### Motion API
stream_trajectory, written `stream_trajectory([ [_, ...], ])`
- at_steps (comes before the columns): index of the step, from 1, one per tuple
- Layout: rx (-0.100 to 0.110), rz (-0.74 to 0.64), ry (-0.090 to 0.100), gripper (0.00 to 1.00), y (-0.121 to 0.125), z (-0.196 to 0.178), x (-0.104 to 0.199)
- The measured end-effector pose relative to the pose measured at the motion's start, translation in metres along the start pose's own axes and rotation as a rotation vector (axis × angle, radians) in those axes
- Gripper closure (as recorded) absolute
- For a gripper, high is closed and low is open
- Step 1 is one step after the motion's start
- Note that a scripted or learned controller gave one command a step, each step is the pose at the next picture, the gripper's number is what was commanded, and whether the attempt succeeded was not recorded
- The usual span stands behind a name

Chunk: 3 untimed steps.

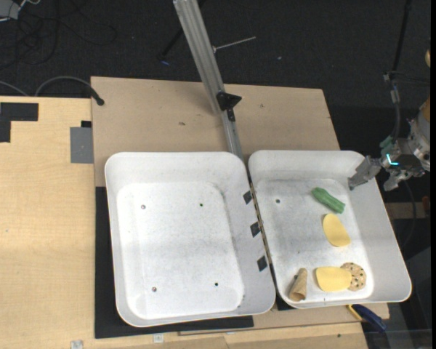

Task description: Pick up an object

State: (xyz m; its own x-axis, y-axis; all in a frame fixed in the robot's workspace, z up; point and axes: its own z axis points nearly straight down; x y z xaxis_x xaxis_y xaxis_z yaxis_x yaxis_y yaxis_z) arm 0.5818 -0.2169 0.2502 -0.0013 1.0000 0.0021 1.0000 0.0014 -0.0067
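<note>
Camera view — landmark: the right bin (392, 227).

Gripper (378, 174) sits at the right bin's far right corner, just above the rim. Two dark fingers (362, 173) splay apart, with nothing between them — open and empty.

Contents of the right bin, all toward its right half:
- one green piece (328, 199), elongated, lying slantwise in the upper middle, the item closest to the gripper
- one yellow oval slice (336, 231) just below the green piece
- one yellow wedge (332, 278) near the front rim
- one cookie (354, 275), round with dark specks, touching the wedge's right side
- one brown cone (299, 285), left of the wedge, near the front left corner

Five items, one of each kind. The left bin (123, 195) adjoins the right bin along its left wall.

Handling, judged by look: likely toy food, light and stiff, possibly smooth plastic and a bit slippery. The flat slices and cookie lie low against the floor — hard for fingers to get under. The green piece seems the best candidate: narrow, standing apart from its neighbours, best pinched across its short width at mid-length. The cone would also take a grip across its body, though it may roll.
</note>
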Motion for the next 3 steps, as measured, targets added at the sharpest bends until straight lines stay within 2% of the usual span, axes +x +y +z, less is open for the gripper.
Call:
stream_trajectory([
  [1,-0.004,-0.002,-0.002,0.00,0.001,-0.003,0.000],
  [2,0.000,0.001,0.000,0.00,-0.002,0.042,-0.004],
  [3,0.001,0.000,0.001,0.00,0.003,0.105,0.001],
])
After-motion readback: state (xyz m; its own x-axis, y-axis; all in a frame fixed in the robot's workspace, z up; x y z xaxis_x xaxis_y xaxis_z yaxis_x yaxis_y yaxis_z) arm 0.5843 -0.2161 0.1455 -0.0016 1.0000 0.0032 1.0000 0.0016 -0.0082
